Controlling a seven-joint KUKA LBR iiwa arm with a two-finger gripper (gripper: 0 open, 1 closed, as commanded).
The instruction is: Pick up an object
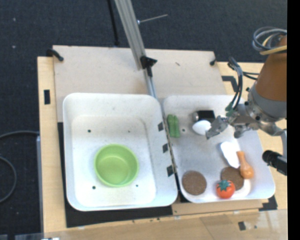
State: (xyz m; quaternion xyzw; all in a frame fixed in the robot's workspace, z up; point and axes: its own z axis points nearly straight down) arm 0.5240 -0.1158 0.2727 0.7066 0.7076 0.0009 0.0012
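A grey robot arm with an orange band reaches in from the right edge of the frame, its gripper (216, 127) low over the upper middle of the right bin (190, 106). Whether the jaws are apart or together cannot be told from this slant.

Just left of the gripper tip lies a white egg-shaped object (201, 127), with a small black block (205, 115) touching it from above. These look like the likeliest pick, since the gripper sits right beside them, but nothing is seen held.

A green rectangular piece (173, 125) lies along the right bin's left wall. Lower right in that bin, things crowd together: a white oblong piece (230, 153), an orange carrot-like toy (244, 166) lying across it, a brown disc (231, 174) partly beneath them, a red tomato toy (225, 189) at the bottom rim, and a second brown disc (194, 182) lying apart to the left.

The left bin (80, 109) holds a lime green bowl (116, 165), upright, well away from the arm.

The black block pressed against the egg could hinder a clean grip.
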